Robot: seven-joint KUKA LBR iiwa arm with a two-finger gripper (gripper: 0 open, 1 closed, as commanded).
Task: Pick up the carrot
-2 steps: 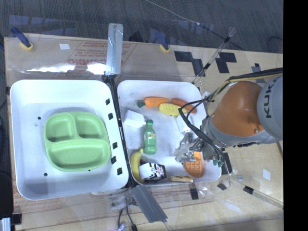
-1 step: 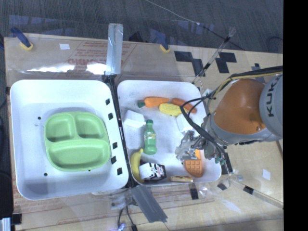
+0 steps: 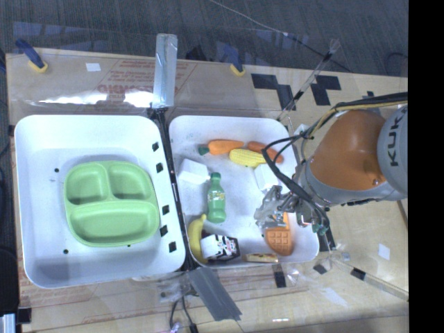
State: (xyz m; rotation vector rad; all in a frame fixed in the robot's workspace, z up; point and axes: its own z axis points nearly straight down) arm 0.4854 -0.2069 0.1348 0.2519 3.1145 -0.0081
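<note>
Gripper (image 3: 272, 210) hangs just above waffle (image 3: 279, 239), carrot (image 3: 223, 147) well apart

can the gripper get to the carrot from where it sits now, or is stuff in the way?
Probably yes. The carrot lies uncovered near the back wall of the right bin, open from above. The gripper hovers over the waffle at the front. The corn cob lies close beside the carrot and could crowd the fingers.
</note>
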